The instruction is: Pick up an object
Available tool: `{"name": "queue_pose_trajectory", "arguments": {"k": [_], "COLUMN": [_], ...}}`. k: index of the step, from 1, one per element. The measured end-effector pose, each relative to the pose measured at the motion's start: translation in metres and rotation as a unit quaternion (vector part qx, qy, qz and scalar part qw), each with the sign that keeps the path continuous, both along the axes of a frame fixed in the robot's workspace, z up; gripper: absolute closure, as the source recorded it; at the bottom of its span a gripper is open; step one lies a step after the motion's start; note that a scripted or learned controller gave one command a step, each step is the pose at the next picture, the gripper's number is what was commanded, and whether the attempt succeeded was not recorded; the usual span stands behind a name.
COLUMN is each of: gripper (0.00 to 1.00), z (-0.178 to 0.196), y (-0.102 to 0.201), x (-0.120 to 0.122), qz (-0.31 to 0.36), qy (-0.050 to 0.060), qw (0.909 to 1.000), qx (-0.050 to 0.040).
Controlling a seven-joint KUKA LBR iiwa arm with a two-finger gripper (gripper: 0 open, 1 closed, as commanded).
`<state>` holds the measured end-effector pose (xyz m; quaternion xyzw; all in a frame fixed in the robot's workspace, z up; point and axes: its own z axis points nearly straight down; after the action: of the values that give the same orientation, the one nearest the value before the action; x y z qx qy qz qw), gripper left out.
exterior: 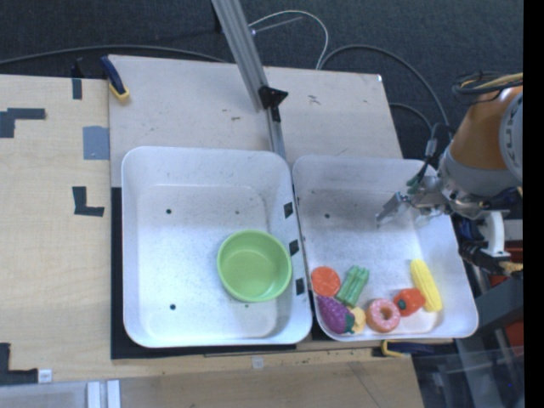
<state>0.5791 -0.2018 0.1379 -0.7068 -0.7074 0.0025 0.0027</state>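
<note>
The right bin (357,185) holds toy food along its near edge: an orange tomato (325,280), a green pepper-like piece (354,285), a purple eggplant (334,314), a pink donut (384,314), a small red-orange piece (410,300) and a yellow corn cob (426,284). My gripper (393,209) hangs over the right bin's middle right, above and behind the toys, with its dark fingers pointing left and nothing seen between them. A green bowl (253,266) sits in the left bin (170,228).
A slanted metal pole (246,53) crosses the bench toward the gap between the bins. Cables loop behind the right bin. A blue and yellow clamp (115,78) lies at the bench's far left corner.
</note>
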Motion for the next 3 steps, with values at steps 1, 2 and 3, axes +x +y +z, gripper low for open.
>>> {"name": "queue_pose_trajectory", "arguments": {"k": [1,2,3], "gripper": [0.0,1.0,1.0], "z": [-0.05,-0.038,0.025], "y": [0.0,0.001,0.004], "x": [0.001,0.001,0.001], "qz": [0.001,0.001,0.0], "qy": [-0.004,-0.004,-0.006], "qw": [1.0,1.0,1.0], "qx": [-0.0014,-0.0005,-0.0009]}}
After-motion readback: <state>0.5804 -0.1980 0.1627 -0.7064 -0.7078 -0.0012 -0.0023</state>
